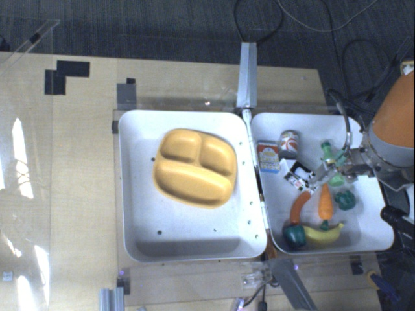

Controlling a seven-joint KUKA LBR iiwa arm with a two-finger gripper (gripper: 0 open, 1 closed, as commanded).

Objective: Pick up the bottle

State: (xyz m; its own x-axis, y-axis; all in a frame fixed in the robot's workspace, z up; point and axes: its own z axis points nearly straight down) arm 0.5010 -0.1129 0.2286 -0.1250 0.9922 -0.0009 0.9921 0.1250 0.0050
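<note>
Your bottle point(329, 151), small and green, lies in the right bin point(382, 238) near its far wall, just beside the gripper point(332, 171). You should centre squarely over its body, clear of the carrot point(325, 204), before descending.

Bottle point(329, 151) lies just behind the gripper point(331, 171); carrot point(325, 203) just before it, can point(289, 142) to its left.
</note>
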